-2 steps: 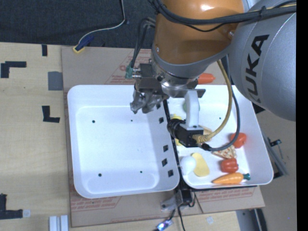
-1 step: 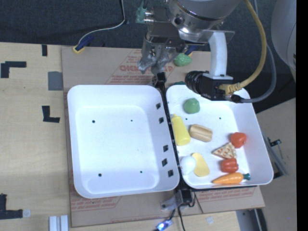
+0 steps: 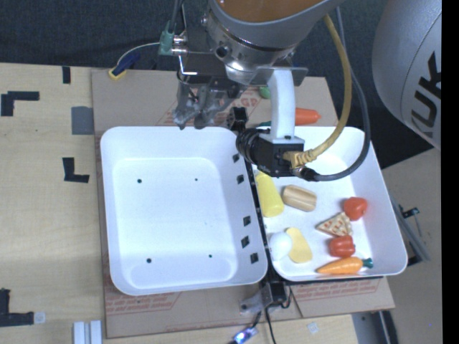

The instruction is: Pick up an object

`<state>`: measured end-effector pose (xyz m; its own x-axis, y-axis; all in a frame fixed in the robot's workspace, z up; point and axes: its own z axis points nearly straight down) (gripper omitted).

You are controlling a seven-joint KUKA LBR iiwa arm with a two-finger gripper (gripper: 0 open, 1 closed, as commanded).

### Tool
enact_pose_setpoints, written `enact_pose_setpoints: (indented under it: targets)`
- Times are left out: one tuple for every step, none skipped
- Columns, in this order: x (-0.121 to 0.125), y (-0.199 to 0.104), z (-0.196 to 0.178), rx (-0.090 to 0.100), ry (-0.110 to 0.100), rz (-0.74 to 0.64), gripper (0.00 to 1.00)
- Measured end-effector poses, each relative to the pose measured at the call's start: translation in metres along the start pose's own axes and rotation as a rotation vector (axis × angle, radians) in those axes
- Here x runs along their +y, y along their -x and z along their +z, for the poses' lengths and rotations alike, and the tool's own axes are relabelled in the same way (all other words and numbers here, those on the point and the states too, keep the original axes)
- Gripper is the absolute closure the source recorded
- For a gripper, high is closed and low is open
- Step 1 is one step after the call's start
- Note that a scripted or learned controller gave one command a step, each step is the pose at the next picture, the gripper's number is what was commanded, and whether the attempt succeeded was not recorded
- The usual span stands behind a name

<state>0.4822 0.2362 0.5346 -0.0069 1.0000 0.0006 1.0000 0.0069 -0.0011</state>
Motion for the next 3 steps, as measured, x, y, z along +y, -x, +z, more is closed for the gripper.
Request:
enact_pose_setpoints:
  targets:
    - [0.001,0.028,0.000,-0.001,-0.001,0.007,1.00]
    - [0.001,0.003,0.000,-0.001,0.000,0.004,1.00]
    - [0.001,0.039,0.000,-0.001,-0.001,0.008,1.00]
